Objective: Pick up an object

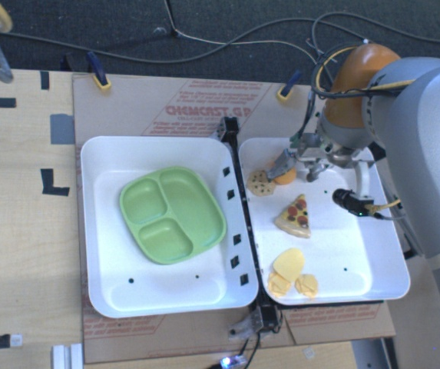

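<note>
Cardboard sheet (204, 106): red printed lettering, just behind the white bins (97, 206); too blurred and slanted to read for certain.

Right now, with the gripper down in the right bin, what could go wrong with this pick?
1. The gripper sits over an orange piece that touches the cookie; closing may nudge or catch both.
2. Both lie near the bin's far left corner, by the divider, so a finger might strike it.
3. The pizza slice lies just below; a sweep could knock it.
</note>
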Tool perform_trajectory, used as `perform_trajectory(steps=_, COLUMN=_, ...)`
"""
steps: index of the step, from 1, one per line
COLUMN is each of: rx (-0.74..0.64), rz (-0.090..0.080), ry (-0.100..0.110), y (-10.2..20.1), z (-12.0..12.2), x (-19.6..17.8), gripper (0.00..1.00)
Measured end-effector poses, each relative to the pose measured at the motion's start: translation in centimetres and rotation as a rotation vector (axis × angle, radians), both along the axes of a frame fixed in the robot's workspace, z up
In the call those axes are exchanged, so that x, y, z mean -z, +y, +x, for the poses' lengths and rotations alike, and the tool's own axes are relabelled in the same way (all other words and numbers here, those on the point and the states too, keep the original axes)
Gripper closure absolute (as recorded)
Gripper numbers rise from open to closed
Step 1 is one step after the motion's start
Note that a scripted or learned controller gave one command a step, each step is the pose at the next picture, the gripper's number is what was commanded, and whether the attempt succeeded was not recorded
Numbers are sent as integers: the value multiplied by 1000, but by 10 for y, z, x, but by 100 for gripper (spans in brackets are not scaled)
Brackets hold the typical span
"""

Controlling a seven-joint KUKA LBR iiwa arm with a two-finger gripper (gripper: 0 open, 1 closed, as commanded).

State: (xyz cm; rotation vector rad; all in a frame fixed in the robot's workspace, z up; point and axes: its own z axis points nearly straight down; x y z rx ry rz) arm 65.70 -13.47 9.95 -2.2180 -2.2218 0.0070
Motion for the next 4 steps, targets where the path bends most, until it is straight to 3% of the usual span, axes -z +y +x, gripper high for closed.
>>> perform_trajectory(steps=1, rx=-1, rz=0, ry=-3, y=1, z=1, x=-13, gripper=100)
perform_trajectory(steps=3, rx=1, rz=1, ry=-7, y=-2, z=-5, x=-118, gripper=100)
perform_trajectory(steps=4, rx=0, rz=2, ry=-5, y=-2, z=-4, x=-149, gripper=100)
